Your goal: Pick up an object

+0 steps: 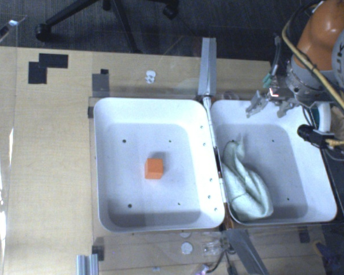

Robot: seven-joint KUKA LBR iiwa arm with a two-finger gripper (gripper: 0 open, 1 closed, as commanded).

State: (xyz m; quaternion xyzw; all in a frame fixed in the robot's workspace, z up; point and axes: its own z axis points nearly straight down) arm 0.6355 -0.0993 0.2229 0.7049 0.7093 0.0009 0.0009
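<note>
**Arm raised at the right, gripper spread and bare**

The grey KUKA arm with its orange band point(325, 22) reaches in from the upper right, the wrist angled down and to the left. Black and yellowish cables loop around the wrist housing. The metal two-finger gripper point(269, 104) points downward at the end of the wrist, its two fingers point(254, 106) splayed apart with nothing between them.

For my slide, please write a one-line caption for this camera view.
Pincer open above the right bin holding a grey cloth; orange cube in the left bin.
</note>
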